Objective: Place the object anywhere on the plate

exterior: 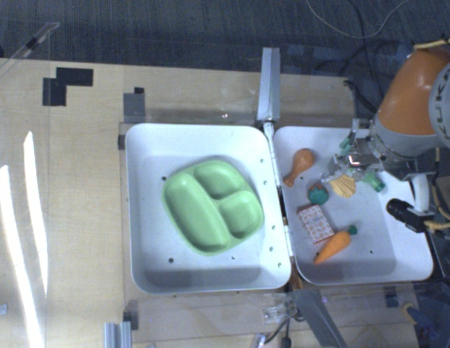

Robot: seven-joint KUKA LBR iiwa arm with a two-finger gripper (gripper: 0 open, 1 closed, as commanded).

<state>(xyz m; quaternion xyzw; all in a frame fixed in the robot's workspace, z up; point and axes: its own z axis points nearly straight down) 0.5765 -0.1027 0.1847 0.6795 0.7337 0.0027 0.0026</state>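
A pale wooden counter (58, 216) seen from above at a slant carries two shallow white bins side by side. The left bin (148, 267) holds a light green plate (212, 206) with three compartments, lying near the bin's middle with bare white floor around it on every side. Nothing rests on the plate.

The right bin (398, 263) holds the loose toy food: a tan drumstick (299, 164) near the dividing wall, a small teal piece (318, 193), a yellow ridged shell-like piece (344, 186), a flat patterned packet (315, 223), and a carrot (335, 245) toward the near edge. A small green piece (375, 182) lies just beside the gripper.

The grey arm with its orange band (420, 93) reaches in from the right. Its gripper (353, 159) hangs over the far part of the right bin, just above the yellow piece. Whether the jaws are apart or together cannot be told, and nothing is visibly held.

Judging from this, the task is at its start: an object must be grasped, carried left over the raised walls where the bins meet, and set down. The plate offers a wide target with open room. The right bin is tighter, with pieces close together near the gripper.
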